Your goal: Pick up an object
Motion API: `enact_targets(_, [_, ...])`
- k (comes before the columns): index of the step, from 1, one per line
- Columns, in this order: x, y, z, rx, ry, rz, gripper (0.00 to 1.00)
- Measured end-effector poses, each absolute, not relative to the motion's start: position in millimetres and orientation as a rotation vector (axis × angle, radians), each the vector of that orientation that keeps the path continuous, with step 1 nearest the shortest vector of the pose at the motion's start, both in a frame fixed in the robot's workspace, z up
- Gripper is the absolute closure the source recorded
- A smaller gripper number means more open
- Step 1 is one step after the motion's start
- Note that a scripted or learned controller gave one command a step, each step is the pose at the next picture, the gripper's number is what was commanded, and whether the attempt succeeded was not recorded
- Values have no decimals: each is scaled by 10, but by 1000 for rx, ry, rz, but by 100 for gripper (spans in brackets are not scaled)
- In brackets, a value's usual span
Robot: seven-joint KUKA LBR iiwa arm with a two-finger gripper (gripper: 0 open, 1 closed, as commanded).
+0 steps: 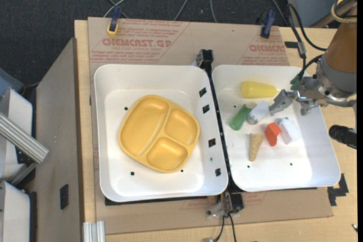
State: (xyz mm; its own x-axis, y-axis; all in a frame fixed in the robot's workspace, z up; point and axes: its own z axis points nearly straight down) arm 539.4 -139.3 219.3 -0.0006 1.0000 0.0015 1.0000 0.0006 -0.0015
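"Two bins are sitting side by side on the bench; which one is the arm working over?"

"The right bin (317, 175). The gripper (292, 100) is hanging above its upper right part, and I'm reading the two fingers as spread apart with nothing pinched between them."

"What is lying closest to it?"

"Taking the gripper as the mark: a small pale grey piece (260, 112) is lying just beside its left finger, down and to the left. The yellow object (258, 89) is sitting a little further left and slightly up, its long axis running left to right. The green piece (240, 117) is lying beyond the grey one, slanting. The red block (273, 133) is resting below the gripper, touching a white piece (287, 130), and the cone (255, 146) is lying further below and left, pointing down."

"So which way is the coming move leaning?"

"Left and down, I'm judging. The items are crowding each other, so room for the fingers is looking tight."

"And the rest?"

"A yellow divided tray (159, 133) is filling the left bin (108, 122), well apart from the gripper."
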Motion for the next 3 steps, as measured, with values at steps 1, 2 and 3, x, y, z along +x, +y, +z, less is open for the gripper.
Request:
enact_targets(1, [5411, -1308, 1732, -2217, -2218, 3, 0])
enact_targets(2, [5424, -1400, 1175, -2218, -2215, 5, 0])
enact_targets(3, [5429, -1392, 841, -2219, -2220, 0, 0])
